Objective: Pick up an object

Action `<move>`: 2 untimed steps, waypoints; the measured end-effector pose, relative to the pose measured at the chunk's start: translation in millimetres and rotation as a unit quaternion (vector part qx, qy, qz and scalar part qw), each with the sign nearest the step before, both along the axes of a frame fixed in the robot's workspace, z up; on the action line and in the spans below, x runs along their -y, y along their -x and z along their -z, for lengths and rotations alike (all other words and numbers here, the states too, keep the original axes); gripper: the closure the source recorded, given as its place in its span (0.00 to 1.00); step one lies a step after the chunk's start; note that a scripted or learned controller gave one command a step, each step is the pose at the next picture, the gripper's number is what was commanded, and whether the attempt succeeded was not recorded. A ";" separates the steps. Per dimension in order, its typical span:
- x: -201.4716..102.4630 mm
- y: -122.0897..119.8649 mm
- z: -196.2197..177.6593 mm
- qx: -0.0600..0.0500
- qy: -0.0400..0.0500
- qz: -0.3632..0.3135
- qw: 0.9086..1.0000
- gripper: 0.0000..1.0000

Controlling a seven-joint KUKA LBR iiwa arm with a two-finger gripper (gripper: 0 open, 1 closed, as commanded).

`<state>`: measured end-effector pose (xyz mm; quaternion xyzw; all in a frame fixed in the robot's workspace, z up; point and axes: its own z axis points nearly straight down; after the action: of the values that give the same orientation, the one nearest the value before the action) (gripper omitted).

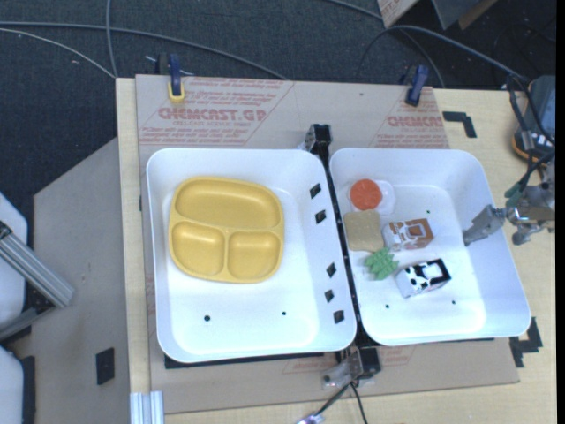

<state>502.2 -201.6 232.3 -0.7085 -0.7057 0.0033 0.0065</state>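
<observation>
The right bin [494,307] holds a cluster of small objects at its left side: an orange round piece [366,194], a tan square [361,230], a white and brown packet [410,232], a small green item [381,263] and a black-and-white block [423,276]. My gripper [503,226] hangs over the bin's right rim, well to the right of the cluster and touching none of it. Its fingers are spread open, with only the white bin floor between them.
The left bin [177,316] holds a yellow divided plate [227,229]. A black divider [334,237] runs between the two bins. Blue clamps [176,75] grip the back edge of the board. Cables cross the dark floor behind.
</observation>
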 end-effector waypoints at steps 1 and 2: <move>-0.6 -2.9 -6.6 0.006 0.002 -0.002 1.000 0.00; 6.6 -8.5 49.0 0.004 0.001 -0.002 1.000 0.00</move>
<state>510.7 -208.2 183.3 -0.7074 -0.7068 0.0011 0.0032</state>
